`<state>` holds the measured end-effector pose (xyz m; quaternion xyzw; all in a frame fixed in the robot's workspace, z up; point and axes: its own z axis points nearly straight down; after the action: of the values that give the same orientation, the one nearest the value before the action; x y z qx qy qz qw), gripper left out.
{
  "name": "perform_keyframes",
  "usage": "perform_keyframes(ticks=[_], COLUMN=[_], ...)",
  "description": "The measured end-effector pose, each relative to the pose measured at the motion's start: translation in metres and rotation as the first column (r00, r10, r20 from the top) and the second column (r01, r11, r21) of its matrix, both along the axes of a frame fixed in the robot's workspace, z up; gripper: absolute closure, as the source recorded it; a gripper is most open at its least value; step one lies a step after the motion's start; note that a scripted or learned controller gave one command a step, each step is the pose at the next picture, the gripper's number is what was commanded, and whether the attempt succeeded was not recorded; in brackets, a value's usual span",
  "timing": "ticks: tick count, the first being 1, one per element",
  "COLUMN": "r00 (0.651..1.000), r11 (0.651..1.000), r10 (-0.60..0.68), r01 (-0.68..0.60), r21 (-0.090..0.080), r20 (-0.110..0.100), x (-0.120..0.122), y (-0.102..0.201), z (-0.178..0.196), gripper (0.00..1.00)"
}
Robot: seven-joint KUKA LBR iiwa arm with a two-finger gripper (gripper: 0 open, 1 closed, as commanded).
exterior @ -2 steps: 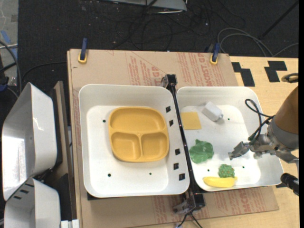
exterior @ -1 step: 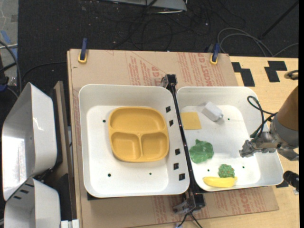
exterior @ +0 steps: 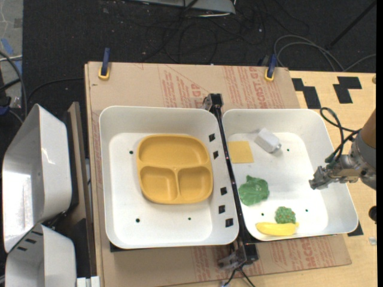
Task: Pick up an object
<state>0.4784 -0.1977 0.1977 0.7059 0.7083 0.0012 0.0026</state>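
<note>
The right bin (exterior: pixel 311 121) holds a yellow flat square (exterior: pixel 240 152), a small white block (exterior: pixel 268 141), a light green leafy piece (exterior: pixel 254 190), a darker green broccoli-like piece (exterior: pixel 285 214) and a yellow banana (exterior: pixel 276 228). My gripper (exterior: pixel 320 180) hangs over the right side of this bin, well right of the leafy piece and apart from every object. Nothing shows between its tips. The arm enters from the right edge.
The left bin (exterior: pixel 114 160) holds a yellow divided plate (exterior: pixel 175 168). A black divider (exterior: pixel 226 166) runs between the bins. A white tub (exterior: pixel 30 172) stands at the far left, off the cardboard bench top.
</note>
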Motion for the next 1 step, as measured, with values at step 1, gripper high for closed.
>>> perform_keyframes(ticks=[1], r00=[1.0], r11=[1.0], r10=[0.0], r01=[0.0], r21=[0.0], r20=[-0.001], x=[0.0015], y=[-0.0002], z=[0.039], gripper=[1.0])
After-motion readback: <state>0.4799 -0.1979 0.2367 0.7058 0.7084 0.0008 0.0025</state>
